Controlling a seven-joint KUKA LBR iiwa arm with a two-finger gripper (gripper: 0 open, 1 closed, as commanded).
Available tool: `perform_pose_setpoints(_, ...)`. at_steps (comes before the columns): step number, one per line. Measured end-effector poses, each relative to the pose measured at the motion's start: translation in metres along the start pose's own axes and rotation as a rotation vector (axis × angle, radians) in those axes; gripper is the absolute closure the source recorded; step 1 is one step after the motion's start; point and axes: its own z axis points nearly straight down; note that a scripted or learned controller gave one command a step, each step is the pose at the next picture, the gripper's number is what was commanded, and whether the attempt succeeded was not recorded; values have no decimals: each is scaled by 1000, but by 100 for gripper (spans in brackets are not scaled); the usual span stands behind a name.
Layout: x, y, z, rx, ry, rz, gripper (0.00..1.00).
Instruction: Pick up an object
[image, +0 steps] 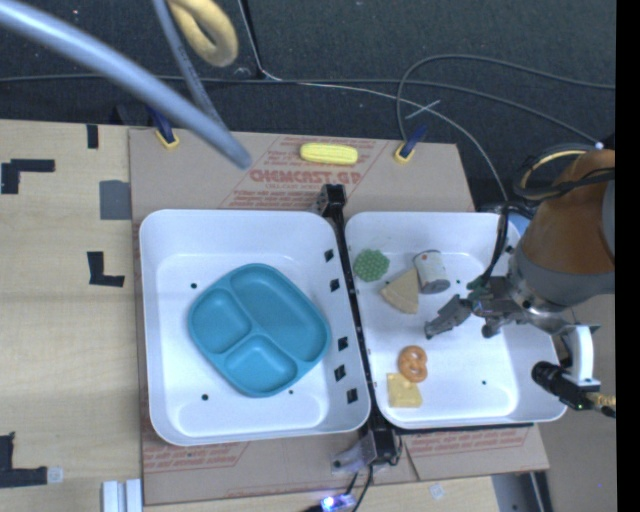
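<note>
- I have the hand (452, 315) low over the right bin (530, 405), centre right of the frame, its dark fingers pointing left. I cannot tell whether they are spread or pressed together, and I see nothing between them.
- Candidates all lie in the left half of that bin: a green ball (371, 265), a tan wedge (402, 293), a small can (431, 271), an orange pretzel-like piece (412, 362) and a yellow square piece (404, 391) touching it from below.
- The can is nearest the hand, just above and left of it, close beside the wedge. I judge it light and stiff, but smooth and round, so likely to roll or slip; I would pinch across its body, not its ends.
- The wedge looks like light toy food, flat-sided and easier to hold across its two faces.
- The green ball sits hard by the bin's left wall, awkward for fingers.
- The left bin (160, 250) holds a blue divided plate (258, 328), too broad and flat to pinch except at its rim.
</note>
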Motion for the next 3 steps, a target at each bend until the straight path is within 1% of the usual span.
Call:
perform_pose_setpoints(1, 0, 3, -7, -13, -2, -4, 0)
perform_pose_setpoints(2, 2, 2, 57, -10, -1, -4, 0)
perform_pose_setpoints(3, 2, 3, 105, -15, -4, -4, 0)
